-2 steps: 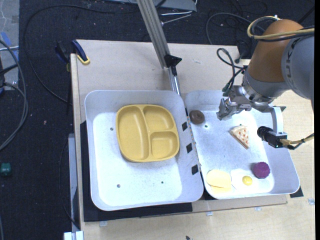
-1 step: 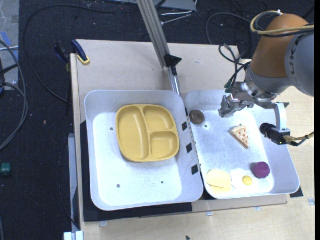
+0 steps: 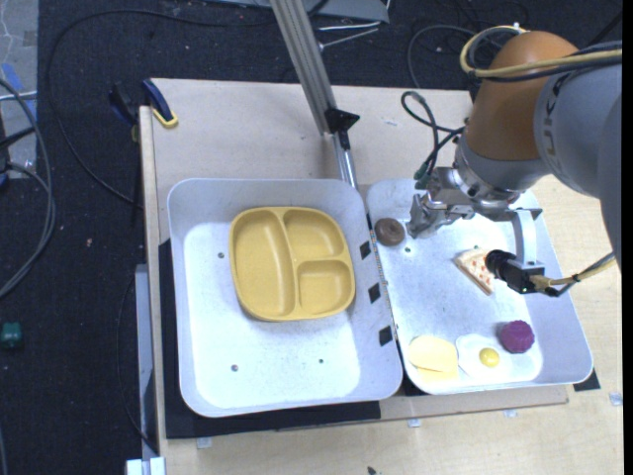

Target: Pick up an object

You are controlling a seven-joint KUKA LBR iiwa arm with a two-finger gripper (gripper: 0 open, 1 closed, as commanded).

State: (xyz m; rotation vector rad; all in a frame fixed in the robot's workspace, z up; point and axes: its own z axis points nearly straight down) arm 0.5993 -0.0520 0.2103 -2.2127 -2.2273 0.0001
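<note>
Where bins meet, end effector (image 3: 420, 218) beside brown disc (image 3: 390, 231)

The arm (image 3: 554, 97) is cut off by the picture's right edge and hides the far right corner of the right bin (image 3: 435, 295). The gripper (image 3: 423, 218) is too small and dark to read at its tips. A grey pole (image 3: 307, 52) runs off the top edge.
</note>
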